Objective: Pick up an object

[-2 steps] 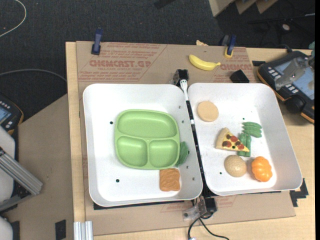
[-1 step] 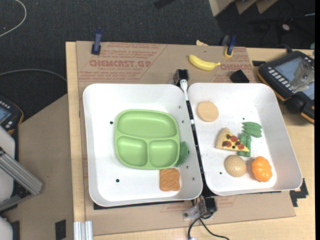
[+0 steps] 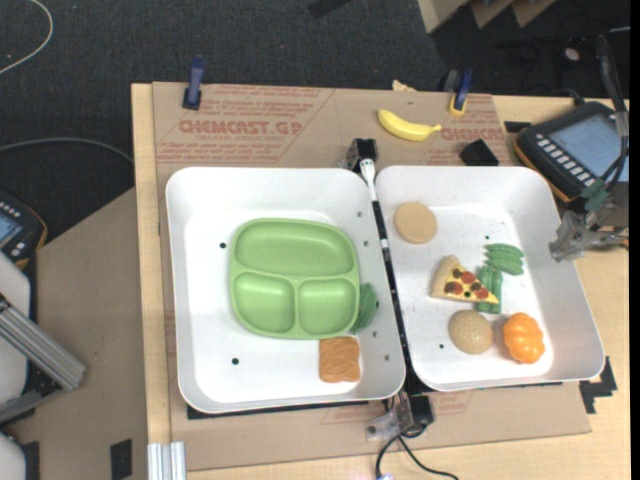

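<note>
The right bin (image 3: 560, 353) holds a round tan bun (image 3: 415, 222), a toy pizza slice (image 3: 463, 282), green pea pods (image 3: 500, 271), a tan ball-shaped piece (image 3: 470, 331) and an orange fruit (image 3: 523, 337). The left bin (image 3: 200, 358) holds a green divided plate (image 3: 295, 278), with an orange-brown toast slice (image 3: 340, 358) in front of it and a small green piece (image 3: 368, 304) at its right edge. My gripper (image 3: 577, 234) is a grey shape at the right bin's right rim, apart from every object and with nothing seen in it.
A yellow banana (image 3: 408, 125) lies on the cardboard behind the bins. A black pendant with a screen (image 3: 570, 148) sits at the far right. Blue clamps (image 3: 193, 82) hold the cardboard's back edge. A black cable (image 3: 378, 218) runs between the bins.
</note>
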Tool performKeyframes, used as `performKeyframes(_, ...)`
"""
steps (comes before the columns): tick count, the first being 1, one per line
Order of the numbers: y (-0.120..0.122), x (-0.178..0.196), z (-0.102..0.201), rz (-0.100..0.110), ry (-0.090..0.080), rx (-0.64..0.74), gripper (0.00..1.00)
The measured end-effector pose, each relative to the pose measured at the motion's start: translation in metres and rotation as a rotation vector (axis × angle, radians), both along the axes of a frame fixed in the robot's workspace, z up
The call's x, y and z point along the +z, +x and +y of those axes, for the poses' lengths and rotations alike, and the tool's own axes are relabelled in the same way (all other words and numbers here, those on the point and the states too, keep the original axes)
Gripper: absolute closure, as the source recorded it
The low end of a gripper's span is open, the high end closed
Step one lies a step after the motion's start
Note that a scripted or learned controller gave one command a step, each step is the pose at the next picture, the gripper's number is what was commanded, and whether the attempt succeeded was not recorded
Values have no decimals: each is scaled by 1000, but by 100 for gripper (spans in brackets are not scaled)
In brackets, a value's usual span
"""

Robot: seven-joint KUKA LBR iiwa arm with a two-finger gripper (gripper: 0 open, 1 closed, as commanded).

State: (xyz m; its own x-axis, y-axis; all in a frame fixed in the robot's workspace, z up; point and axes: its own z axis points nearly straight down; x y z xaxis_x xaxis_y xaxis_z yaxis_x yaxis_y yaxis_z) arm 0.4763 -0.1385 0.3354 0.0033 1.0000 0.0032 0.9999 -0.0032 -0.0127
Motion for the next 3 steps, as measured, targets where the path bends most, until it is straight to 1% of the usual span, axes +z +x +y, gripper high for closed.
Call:
performKeyframes(1, 1, -114, 16, -1, 1, 3, 100)
performKeyframes(2, 6, -239, 8, -24, -7, 0, 100)
performKeyframes(3, 7, -249, 46, -9, 0, 7, 100)
